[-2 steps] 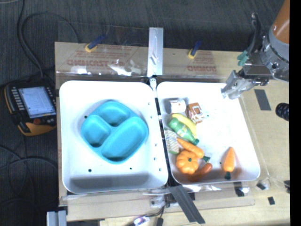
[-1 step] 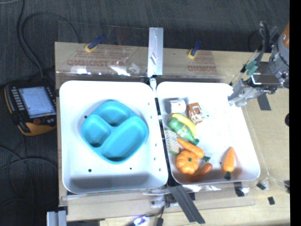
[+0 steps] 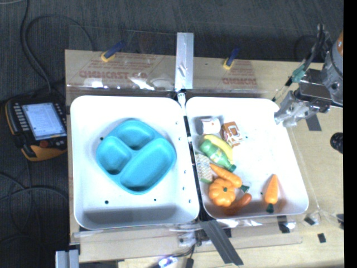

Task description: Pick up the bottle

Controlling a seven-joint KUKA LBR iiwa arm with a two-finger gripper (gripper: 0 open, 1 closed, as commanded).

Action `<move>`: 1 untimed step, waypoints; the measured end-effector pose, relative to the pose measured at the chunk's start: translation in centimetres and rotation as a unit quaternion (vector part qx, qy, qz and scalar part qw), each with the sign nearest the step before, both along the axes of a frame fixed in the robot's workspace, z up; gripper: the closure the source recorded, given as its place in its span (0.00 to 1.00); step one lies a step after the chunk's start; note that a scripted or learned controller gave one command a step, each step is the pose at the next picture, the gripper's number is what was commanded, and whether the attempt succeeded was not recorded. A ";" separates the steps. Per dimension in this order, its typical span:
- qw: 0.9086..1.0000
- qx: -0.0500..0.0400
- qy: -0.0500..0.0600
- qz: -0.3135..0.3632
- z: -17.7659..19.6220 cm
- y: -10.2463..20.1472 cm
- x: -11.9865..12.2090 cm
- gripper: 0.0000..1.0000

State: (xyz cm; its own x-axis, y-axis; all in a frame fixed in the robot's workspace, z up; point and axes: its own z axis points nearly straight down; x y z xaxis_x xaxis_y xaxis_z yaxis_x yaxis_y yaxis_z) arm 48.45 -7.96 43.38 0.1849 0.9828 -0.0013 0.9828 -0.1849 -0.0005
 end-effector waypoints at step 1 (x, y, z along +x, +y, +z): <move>0.998 0.000 0.000 0.065 -1.6 1.7 0.0 1.00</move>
State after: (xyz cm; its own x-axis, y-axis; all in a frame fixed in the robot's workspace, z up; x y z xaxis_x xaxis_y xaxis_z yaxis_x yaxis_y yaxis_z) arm 48.48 -6.26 41.79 0.0561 0.9984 -0.0019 0.9984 -0.0561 -0.0003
